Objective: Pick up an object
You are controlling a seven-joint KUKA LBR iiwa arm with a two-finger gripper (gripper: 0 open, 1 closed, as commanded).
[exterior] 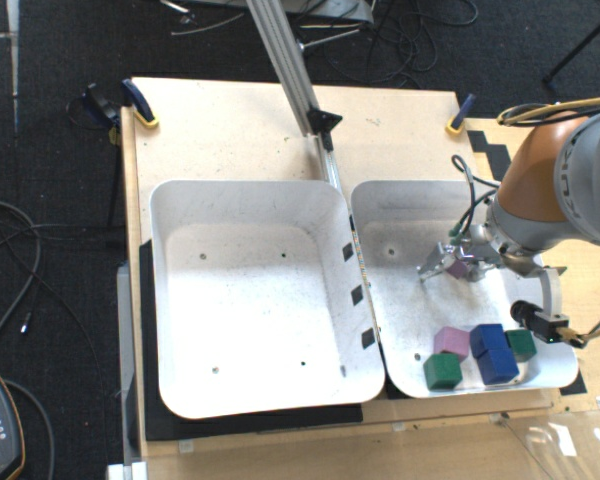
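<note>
- Bench (230, 128): pale board carrying two white bins side by side.
- Left bin (180, 208): bare white floor with a few dark specks.
- Right bin (400, 208): holds all the loose objects, gathered at its near right corner.
- Arm (555, 183): grey with an orange band, reaching in from the right over the right bin; the wrist is bent down and cables loop above it.
- Gripper (458, 261): low over the middle of the right bin, metal fingers (432, 265) splayed toward the left. A small purple piece (464, 265) sits among them; whether it is clamped or merely beside the fingers cannot be told.
- Blue block (494, 352): largest of the cluster, between the pink and the small green piece.
- Green block (443, 370): just in front of the pink one, near the rim.
- Pink block (451, 342): touching or nearly touching the blue block.
- Small green piece (521, 343): at the right of the blue block.
- Step, as judged: a grasp attempt at the bin floor, with no lift yet.
- Next move, as judged: a straight rise to test the hold on the purple piece; if it comes up bare, a new descent over the cluster.
</note>
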